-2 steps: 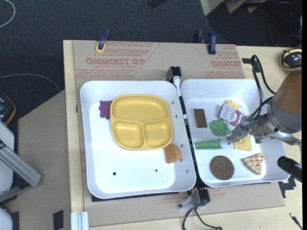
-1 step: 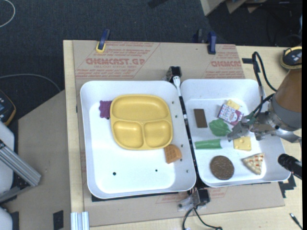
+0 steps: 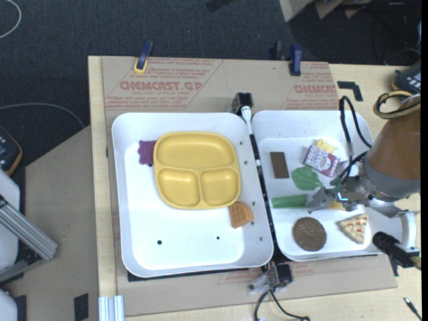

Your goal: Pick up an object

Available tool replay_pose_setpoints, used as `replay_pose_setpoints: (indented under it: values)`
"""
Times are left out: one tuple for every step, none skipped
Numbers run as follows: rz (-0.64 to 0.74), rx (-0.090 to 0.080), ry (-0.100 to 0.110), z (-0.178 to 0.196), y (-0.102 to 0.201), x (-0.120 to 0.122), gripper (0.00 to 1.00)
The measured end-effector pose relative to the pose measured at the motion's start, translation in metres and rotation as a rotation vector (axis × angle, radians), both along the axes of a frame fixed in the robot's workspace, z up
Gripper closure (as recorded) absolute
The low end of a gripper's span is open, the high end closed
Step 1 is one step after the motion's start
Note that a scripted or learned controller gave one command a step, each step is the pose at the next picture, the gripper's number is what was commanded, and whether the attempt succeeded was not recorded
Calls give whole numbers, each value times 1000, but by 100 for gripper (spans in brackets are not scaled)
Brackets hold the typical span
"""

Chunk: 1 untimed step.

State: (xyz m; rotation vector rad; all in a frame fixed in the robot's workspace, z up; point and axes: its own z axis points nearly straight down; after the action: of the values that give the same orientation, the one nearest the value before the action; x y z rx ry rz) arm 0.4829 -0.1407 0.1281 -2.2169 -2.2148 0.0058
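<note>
Camera view: gripper (image 3: 328, 198) is hovering w/ fingers apart, gripping nothing, at the flat green plastic leaf-shaped toy (image 3: 299, 191) in right white bin (image 3: 267, 122), approx 3 o'clock. Prob light, stiff, slippery; pinching the stem looks best.

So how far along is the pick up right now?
Nothing looks lifted yet. The end effector is low in the right bin, beside the green toy, but no grasp is visible. The cookie and pizza slice lie untouched. Grasping and lifting remain.
</note>
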Motion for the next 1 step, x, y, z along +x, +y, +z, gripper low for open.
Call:
replay_pose_setpoints:
  values:
    - [0, 0, -4, -46, 1, -1, 0]
